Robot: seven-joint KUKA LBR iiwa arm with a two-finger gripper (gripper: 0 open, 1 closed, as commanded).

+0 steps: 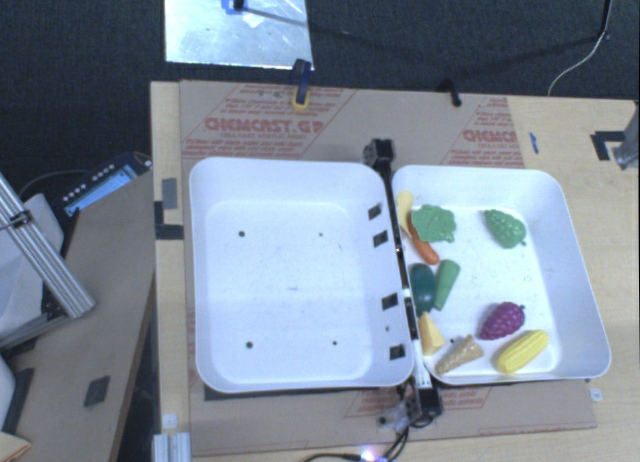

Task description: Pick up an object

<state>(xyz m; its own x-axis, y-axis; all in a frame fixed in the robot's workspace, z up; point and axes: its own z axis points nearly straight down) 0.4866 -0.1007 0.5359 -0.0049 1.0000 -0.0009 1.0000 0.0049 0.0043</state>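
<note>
The right bin (575, 280) holds several toy foods. Along its left wall lie a pale yellow piece (404, 208), a green leafy piece (433, 222) and an orange carrot (424, 248). A green bumpy fruit (505, 227) sits near the far right. A dark green pepper (422, 288) and a green cucumber (446, 283) lie mid-left. Purple grapes (502, 320), a yellow corn cob (522, 350), a tan cone (459, 354) and a yellow wedge (430, 332) lie near the front. A grey part (628, 140) pokes in at the right edge.
The left bin (290, 270) stands beside the right one, joined by a black hinge strip (393, 250). A silver sheet (238, 8) and a yellow clamp (300, 98) sit at the back. An aluminium rail (40, 260) and a handset (100, 185) are at the left.
</note>
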